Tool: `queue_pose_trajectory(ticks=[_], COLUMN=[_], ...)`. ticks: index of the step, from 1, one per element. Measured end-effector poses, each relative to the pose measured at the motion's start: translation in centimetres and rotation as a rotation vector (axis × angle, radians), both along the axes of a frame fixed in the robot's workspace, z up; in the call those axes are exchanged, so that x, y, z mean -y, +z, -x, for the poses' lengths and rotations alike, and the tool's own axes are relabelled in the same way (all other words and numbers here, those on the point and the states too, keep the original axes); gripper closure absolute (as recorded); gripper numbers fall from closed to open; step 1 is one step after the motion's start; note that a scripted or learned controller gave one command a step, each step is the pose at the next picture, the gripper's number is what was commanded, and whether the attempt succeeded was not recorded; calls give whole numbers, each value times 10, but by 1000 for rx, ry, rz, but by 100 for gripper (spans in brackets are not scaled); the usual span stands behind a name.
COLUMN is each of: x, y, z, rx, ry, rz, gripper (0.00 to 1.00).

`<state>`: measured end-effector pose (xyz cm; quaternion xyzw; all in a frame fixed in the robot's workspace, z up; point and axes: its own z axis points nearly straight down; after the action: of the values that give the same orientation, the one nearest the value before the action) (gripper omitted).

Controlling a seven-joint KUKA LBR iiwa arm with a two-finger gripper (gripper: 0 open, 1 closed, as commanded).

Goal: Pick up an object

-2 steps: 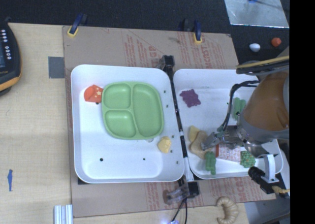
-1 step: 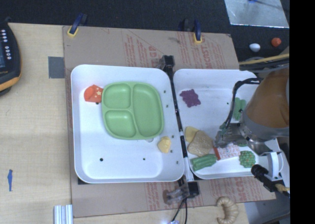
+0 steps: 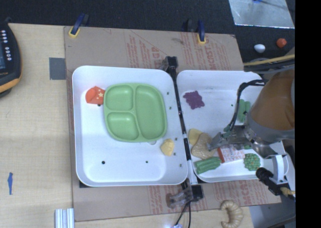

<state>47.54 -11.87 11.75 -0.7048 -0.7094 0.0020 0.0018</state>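
Note:
My gripper (image 3: 218, 143) hangs low in the right bin (image 3: 215, 84), near its front, above a red and white packet (image 3: 231, 155) and beside a tan piece (image 3: 200, 147). A green pickle-like item (image 3: 207, 164) lies just in front of it. A green broccoli piece (image 3: 252, 161) sits to the right and a purple piece (image 3: 193, 99) lies further back. The arm's orange band (image 3: 275, 104) hides part of the bin's right side. Nothing shows between the fingers.
The left bin (image 3: 90, 169) holds a green divided plate (image 3: 135, 111), a red piece (image 3: 94, 95) at its left and a yellow piece (image 3: 167, 147) by the right wall. A green item (image 3: 244, 109) lies behind the arm.

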Motion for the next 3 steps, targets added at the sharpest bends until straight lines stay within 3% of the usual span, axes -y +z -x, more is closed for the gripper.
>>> queue_pose_trajectory(ticks=[1,2,3], x=[96,89,95], y=[56,-8,113], z=[-64,-123,-101], rx=[14,6,13], ry=[-8,1,-6], rz=[8,1,3], gripper=[0,0,0])
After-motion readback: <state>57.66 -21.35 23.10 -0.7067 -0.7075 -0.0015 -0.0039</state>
